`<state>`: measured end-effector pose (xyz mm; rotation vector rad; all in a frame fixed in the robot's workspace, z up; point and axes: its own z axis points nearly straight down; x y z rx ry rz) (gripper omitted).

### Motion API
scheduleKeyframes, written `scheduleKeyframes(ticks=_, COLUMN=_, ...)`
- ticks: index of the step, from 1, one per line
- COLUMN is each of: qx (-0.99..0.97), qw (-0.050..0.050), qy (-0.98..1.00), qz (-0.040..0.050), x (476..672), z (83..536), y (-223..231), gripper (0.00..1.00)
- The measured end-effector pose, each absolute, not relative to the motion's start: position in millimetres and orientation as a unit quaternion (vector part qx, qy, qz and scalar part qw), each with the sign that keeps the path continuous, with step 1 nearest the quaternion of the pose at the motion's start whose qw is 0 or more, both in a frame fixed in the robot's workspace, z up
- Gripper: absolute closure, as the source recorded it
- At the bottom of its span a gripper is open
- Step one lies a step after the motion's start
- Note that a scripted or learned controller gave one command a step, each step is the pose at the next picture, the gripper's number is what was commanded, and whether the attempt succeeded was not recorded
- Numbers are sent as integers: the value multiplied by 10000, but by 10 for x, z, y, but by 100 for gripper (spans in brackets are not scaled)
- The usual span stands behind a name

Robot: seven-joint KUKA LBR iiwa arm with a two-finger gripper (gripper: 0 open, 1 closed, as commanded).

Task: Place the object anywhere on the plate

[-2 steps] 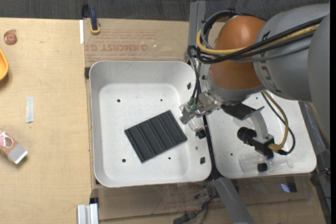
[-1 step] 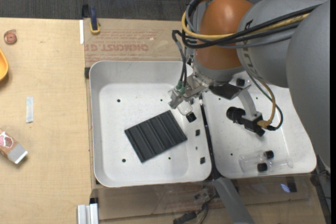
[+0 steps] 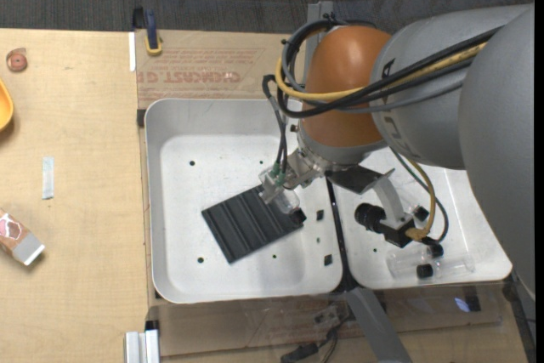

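A grey robot arm (image 3: 476, 89) w/ orange band reaches in from the right over two white bins (image 3: 170, 183) on a wooden bench (image 3: 68, 140). In the left bin lies a dark ribbed plate (image 3: 246, 225), tilted diagonally. The gripper (image 3: 280, 193) hovers at the plate's upper-right corner; can't tell its state, or whether it carries any object. Judgement: task appears unfinished — nothing seen resting on the plate, placement still to come.

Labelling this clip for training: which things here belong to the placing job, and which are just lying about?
Job:
- end effector, above the plate's right end
- ribbed black plate in the left bin

Lying about:
- clear plastic object in the right bin
- orange thing at the bench's left edge
- small wrapped item
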<state>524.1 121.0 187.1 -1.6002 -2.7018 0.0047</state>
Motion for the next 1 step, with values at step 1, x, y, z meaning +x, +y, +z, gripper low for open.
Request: scheduleKeyframes(ticks=1, qx=-5099, qw=6, qy=-8602, qz=14, x=5242, z=1872, y=1208, gripper=0)
